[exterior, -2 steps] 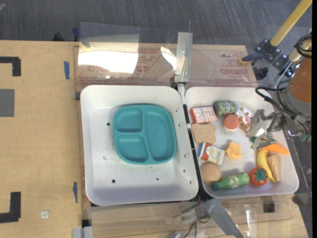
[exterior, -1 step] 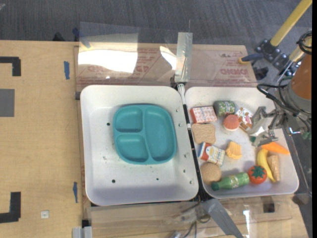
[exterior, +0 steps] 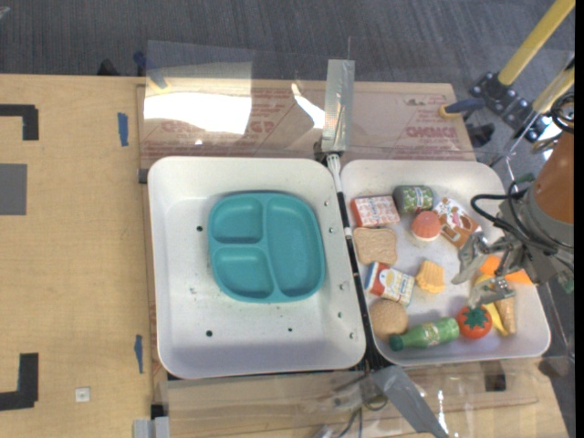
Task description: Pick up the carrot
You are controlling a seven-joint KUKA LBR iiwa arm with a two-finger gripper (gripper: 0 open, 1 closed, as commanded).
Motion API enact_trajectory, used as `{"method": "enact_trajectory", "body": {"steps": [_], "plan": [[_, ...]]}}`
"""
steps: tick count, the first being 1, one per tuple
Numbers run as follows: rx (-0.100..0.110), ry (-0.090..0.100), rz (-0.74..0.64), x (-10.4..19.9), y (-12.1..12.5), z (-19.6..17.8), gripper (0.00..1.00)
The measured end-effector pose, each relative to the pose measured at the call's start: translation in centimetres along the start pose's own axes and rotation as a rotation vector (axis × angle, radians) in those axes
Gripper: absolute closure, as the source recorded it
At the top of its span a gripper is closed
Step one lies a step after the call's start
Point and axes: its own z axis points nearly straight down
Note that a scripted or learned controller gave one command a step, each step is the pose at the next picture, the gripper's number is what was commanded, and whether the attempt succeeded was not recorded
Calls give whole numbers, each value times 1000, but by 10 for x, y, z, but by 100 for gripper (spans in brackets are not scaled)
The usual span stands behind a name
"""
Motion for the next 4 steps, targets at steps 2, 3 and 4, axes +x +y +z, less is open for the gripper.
{"method": "enact_trajectory", "body": {"steps": [2, 3, 4], "plan": [[4, -12, -181, -9, 24, -25, 100], [7, -20, -179, -12, 25, -36, 100], [0, -3, -387, -39, 38, -27, 100]]}}
